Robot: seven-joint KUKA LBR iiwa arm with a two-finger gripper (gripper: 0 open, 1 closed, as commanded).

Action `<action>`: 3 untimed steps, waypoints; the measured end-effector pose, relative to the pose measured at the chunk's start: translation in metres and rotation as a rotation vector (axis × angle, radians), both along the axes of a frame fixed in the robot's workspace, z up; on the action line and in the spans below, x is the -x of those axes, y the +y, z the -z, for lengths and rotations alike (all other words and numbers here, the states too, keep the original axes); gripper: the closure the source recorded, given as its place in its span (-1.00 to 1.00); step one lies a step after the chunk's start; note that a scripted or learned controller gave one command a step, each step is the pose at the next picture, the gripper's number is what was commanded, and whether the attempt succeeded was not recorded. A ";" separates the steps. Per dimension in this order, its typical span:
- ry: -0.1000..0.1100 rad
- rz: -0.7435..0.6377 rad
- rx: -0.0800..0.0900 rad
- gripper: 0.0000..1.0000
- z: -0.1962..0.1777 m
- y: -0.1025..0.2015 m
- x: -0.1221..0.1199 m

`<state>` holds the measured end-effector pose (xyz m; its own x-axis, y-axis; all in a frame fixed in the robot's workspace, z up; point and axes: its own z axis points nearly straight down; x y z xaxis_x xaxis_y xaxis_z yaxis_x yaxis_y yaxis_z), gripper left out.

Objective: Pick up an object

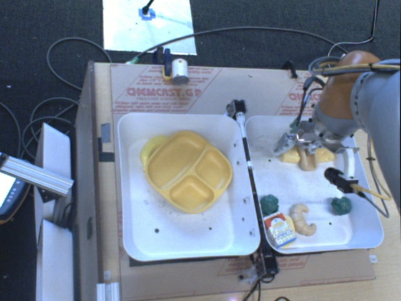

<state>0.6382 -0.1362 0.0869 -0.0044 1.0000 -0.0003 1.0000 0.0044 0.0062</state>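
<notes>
Seen from above, two shallow white bins sit side by side on a bench (pixel 207 83). My arm (pixel 376 99) reaches in from the right, and my gripper (pixel 301 144) hangs low over the far part of the right bin (pixel 351 231). From this angle I cannot tell whether it is spread or closed. Directly beneath it lies a flat yellow block (pixel 289 157), with a short tan piece (pixel 307 163) across its middle. Nearer the front of the same bin are a small green lump (pixel 269 202) close to the divider and a second green lump (pixel 341 205) near the right wall. A curved tan roll (pixel 303 219) lies between them, just beside a small red and yellow carton (pixel 281 229) at the front corner. The left bin (pixel 156 231) holds a yellow divided plate (pixel 188 171), lying flat near its middle.
</notes>
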 end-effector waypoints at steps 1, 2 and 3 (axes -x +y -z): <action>-0.012 -0.003 0.002 1.00 -0.016 -0.001 -0.004; 0.002 0.000 -0.001 1.00 -0.099 0.081 0.032; 0.004 0.001 0.000 -1.00 -0.098 0.081 0.032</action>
<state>0.6058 -0.0557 0.1848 -0.0034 1.0000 0.0001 1.0000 0.0034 0.0025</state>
